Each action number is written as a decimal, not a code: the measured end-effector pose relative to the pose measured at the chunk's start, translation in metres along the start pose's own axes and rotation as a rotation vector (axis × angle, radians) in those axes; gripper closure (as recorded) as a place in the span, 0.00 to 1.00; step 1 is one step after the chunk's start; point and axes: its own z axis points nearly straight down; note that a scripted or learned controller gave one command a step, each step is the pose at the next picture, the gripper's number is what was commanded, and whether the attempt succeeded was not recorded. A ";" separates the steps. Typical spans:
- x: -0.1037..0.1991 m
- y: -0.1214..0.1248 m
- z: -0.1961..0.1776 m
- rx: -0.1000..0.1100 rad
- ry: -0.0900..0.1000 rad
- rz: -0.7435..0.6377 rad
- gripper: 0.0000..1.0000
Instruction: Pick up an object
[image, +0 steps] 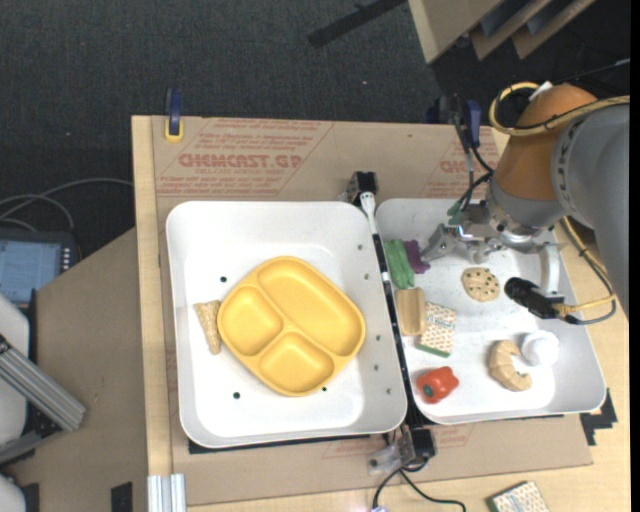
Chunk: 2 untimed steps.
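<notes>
My gripper (487, 240) hangs over the back of the right bin (575, 385), under the grey arm with its orange band. A chocolate-chip cookie (481, 284) lies just in front of it. To the gripper's left are a green strip (400, 262) and a small purple piece (418, 258). Nearer the front lie a tan block (408, 310), a speckled square cracker (437, 328), a red pepper (437, 382), a bitten donut (510, 365) and a white lump (542, 349). I see nothing held.
The left bin (190, 230) holds a yellow divided plate (290, 325) with a tan wafer (209, 325) beside its left edge. A black divider rail (385, 290) runs between the bins. Brown cardboard (240, 155) lies behind them.
</notes>
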 end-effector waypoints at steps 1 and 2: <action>-0.055 -0.049 0.000 0.009 0.002 0.010 0.00; 0.045 -0.024 -0.001 0.002 0.003 -0.004 0.00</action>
